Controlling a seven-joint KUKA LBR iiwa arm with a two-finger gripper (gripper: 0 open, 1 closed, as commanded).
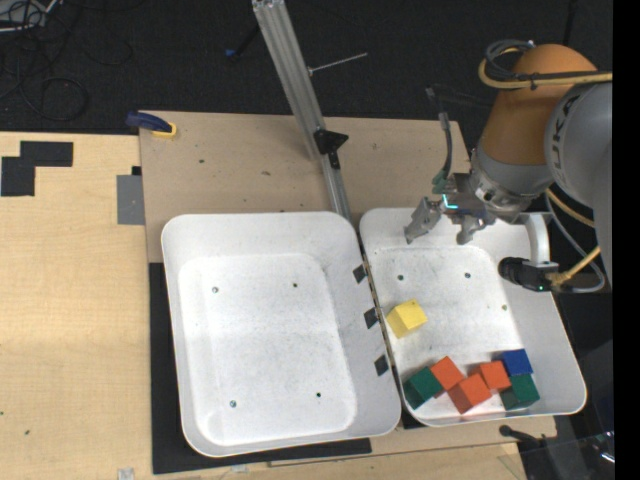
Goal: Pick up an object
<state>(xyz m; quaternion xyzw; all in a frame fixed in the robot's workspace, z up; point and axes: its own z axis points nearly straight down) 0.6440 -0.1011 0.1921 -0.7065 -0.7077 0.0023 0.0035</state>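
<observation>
I see the arm (535, 118) bent over the right bin (560, 338). Its gripper (444, 225) hangs with fingers apart, holding nothing, above the bin's far end.

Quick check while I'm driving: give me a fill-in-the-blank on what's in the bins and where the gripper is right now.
1. All the blocks lie in the ____ bin as the camera sees it.
2. The block lying apart from the cluster, the yellow block, sits beside the ____ between the bins.
3. The gripper hangs over the bin's ____ end, away from the block cluster.
4. The gripper's fingers are ____.

Missing words: right; divider; far; open
</observation>
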